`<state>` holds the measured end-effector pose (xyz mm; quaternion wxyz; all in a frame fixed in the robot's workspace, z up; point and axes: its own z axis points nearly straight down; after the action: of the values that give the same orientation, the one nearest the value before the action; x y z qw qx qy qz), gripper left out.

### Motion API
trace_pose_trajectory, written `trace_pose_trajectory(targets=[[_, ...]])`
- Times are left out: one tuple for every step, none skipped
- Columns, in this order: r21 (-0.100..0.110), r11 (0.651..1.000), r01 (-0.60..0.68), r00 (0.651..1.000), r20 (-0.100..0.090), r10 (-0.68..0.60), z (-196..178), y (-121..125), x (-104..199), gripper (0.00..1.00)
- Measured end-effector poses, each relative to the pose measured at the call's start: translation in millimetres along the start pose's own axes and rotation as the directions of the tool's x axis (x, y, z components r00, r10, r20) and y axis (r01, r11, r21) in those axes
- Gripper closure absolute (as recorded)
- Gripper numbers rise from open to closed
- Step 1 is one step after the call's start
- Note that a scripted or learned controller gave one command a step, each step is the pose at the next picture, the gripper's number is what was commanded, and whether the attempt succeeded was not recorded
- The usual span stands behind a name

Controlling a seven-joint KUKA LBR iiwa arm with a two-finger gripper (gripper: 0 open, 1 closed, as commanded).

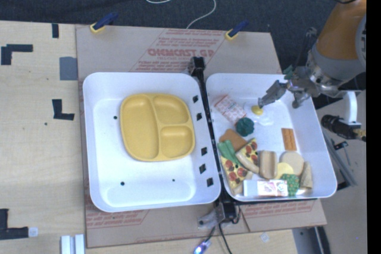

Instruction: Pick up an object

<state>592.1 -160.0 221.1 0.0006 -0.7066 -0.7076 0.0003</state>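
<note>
The gripper [269,96] hovers right of centre, poised to descend (finger state unclear); a small yellow piece [257,109] lies just below.

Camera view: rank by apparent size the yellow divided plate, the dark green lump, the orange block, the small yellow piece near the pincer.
1. yellow divided plate, by far the largest
2. dark green lump and orange block: look about alike, not ranked
3. small yellow piece, smallest
</note>
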Motion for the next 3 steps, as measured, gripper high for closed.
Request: trace_pose_trajectory(targets=[[0.007, 1.0, 0.002, 1.0, -0.002, -0.002, 141.3, -0.2, 35.4, 0.0], [0.001, 1.0, 0.0, 1.0, 0.0, 0.0, 123.9, 1.5, 33.7, 1.0], [0.013, 1.0, 0.007, 1.0, 0.009, -0.007, 135.9, 76.6, 57.3, 1.0]])
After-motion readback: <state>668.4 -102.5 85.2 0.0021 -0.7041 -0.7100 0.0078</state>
